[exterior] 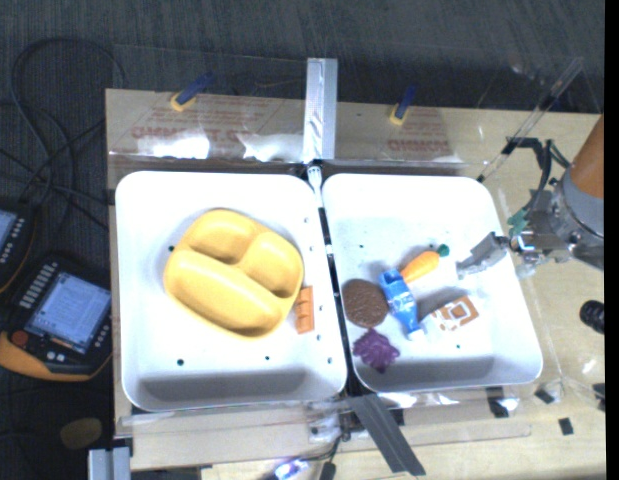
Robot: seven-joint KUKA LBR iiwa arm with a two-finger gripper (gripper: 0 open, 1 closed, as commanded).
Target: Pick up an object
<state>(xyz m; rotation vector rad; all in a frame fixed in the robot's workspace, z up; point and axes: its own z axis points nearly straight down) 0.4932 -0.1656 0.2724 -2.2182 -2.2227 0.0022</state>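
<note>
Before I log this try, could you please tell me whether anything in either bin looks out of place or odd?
Only one thing stands out: a small orange block in the left white bin sits wedged at the divider, partly under the large yellow moulded plastic shape. The small items in the right white bin lie loose and look intact.

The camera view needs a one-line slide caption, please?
Gripper hovers over the right white bin near a small orange carrot toy.
</note>
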